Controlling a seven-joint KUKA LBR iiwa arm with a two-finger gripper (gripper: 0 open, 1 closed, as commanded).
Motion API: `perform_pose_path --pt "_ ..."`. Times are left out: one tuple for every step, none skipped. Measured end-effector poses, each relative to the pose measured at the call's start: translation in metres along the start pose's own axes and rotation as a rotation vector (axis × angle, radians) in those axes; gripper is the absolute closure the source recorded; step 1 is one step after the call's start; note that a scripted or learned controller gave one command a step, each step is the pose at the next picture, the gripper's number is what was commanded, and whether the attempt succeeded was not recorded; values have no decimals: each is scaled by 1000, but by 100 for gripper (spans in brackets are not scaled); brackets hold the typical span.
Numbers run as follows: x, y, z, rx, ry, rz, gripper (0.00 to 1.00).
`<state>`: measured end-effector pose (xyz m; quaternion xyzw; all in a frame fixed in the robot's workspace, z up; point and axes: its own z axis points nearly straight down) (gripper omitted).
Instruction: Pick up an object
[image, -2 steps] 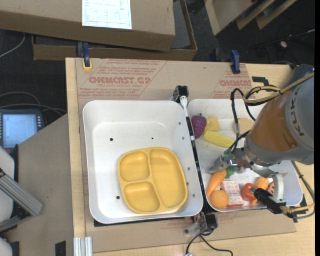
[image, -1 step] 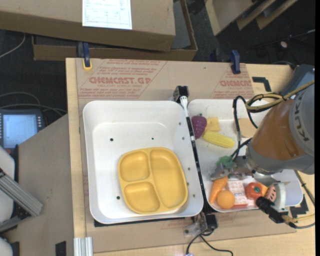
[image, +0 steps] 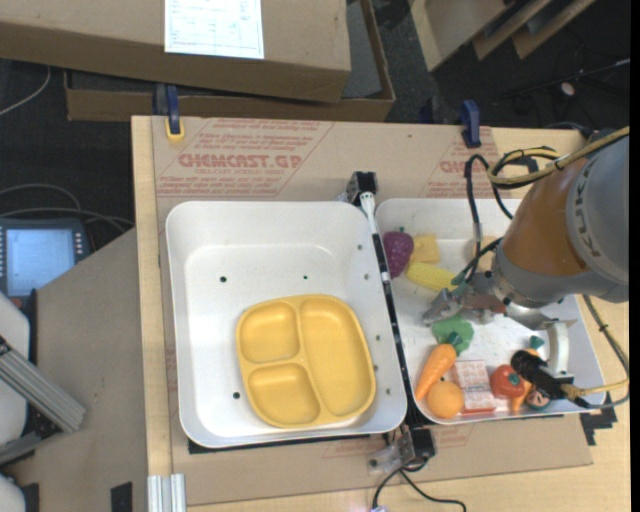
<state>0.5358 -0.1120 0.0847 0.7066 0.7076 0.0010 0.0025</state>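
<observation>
Cardboard-topped desk (image: 250, 160), two white bins: gripper (image: 455, 300) low in the right bin (image: 400, 215), open-or-closed cannot tell, green toy (image: 455, 333) just below it, carrot (image: 433, 368) further below, long axis diagonal.

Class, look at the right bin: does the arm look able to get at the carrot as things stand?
Probably yes. The carrot lies uncovered in the right bin, just below the gripper, with nothing on top of it. The green toy and the orange ball crowd its ends, so the approach looks tight.
</observation>
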Motion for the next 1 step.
perform_pose_path --pt "21 -19 0 8 4 0 0"
